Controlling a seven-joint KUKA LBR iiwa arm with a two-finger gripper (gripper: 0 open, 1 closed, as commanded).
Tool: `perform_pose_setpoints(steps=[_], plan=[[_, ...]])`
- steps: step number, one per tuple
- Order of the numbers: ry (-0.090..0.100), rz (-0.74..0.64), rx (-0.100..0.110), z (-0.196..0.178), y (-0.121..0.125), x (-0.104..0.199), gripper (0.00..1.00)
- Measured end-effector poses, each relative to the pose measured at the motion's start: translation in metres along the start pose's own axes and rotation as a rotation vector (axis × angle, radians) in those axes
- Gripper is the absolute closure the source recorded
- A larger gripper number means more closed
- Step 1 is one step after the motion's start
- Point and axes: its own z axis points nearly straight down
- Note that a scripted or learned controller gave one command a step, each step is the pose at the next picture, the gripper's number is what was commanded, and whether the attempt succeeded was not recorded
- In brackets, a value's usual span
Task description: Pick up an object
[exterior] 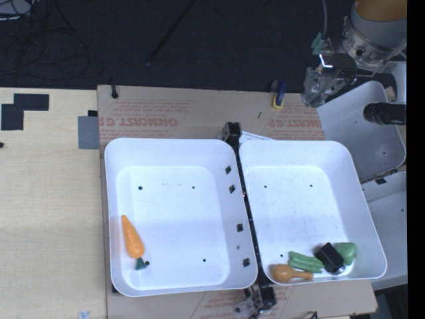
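Gripper (317,88) of the grey arm hangs at the upper right of the frame, above the far edge of the bench (199,115) and beyond the back rim of the right bin (302,153), with nothing visible in its grasp; whether it is released or clenched cannot be told from this angle. Candidates for the pick lie well apart from it, toward the bottom of the frame. Nearest are four items clustered in the lower right corner of the right bin: a small orange gourd-shaped piece (289,273), a green pod-like piece (305,262) just beside it, a black block (330,257) lying partly over the pod's right end, and a lighter green piece (346,250) against the block's far side. The cluster sits almost straight down the frame from the gripper, so the coming move looks like a long reach toward the near rim followed by a descent. The pieces touch or overlap, which could make a clean grasp of any one of them awkward. In the left bin (166,153), an orange carrot (132,238) lies alone near the lower left corner, its long axis running roughly up and down the frame with the green stem end pointing down; it is the farther target but the more isolated, and closing across its narrow width would seem the likelier grasp.
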Motion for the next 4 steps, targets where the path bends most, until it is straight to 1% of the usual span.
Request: perform_pose_setpoints(steps=[1, 2, 3, 4], plan=[[-0.003, 0.01, -0.01, -0.07, -0.075, -0.045, 1.0], [-0.002, 0.018, 0.007, 0.05, -0.098, -0.168, 1.0], [-0.002, 0.006, -0.009, -0.013, -0.151, -0.141, 1.0], [0.0, 0.005, 0.002, 0.101, -0.087, -0.156, 1.0]])
